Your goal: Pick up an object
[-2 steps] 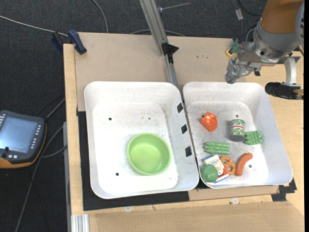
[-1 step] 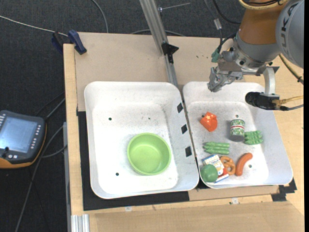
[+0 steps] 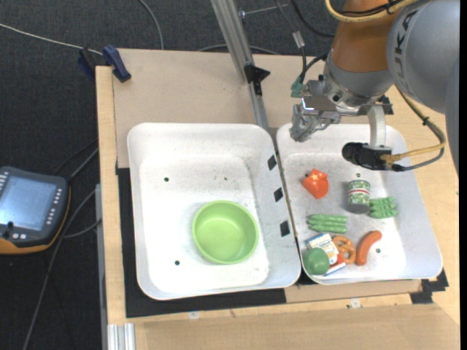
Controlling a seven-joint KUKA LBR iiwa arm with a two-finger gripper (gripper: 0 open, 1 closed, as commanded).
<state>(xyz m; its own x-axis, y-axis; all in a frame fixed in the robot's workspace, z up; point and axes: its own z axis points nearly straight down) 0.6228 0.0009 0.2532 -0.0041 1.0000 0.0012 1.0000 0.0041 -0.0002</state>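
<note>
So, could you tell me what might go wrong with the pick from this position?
1. The gripper hangs over the right bin's far left corner, near its rim and the divider; descending here could strike the wall.
2. No object lies beneath it; the red pepper sits nearer the camera, so a grasp here would likely miss.
3. The snack box, green ball and sausage crowd together, so a pick there might nudge neighbours.
</note>
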